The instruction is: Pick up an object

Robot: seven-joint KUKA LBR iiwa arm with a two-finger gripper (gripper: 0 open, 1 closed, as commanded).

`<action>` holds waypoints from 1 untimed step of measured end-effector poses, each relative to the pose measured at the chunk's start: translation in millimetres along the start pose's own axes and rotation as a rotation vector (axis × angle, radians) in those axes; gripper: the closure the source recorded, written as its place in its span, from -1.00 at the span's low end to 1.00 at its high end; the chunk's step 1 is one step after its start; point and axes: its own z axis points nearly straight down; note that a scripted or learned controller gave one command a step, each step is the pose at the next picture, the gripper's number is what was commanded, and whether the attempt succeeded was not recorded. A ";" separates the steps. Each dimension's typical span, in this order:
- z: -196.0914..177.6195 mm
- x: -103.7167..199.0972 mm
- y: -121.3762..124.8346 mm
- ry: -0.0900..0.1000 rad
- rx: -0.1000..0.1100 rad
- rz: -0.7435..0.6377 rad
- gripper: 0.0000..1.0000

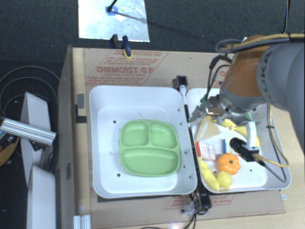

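Several items crowd the right shallow white bin (274, 175); aim squarely at the small orange pumpkin (228, 163). Gripper (209, 109) state: cannot tell.

Claw (220, 109) (fingers) behind wrist

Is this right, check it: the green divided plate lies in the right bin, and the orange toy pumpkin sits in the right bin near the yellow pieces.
One thing is wrong. The camera view shows the green divided plate lying in the left bin, not the right one. The rest holds: the orange toy pumpkin sits in the right bin near the yellow pieces.
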 end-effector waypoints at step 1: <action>3.4 -79.4 44.4 -0.006 0.010 0.017 -1.00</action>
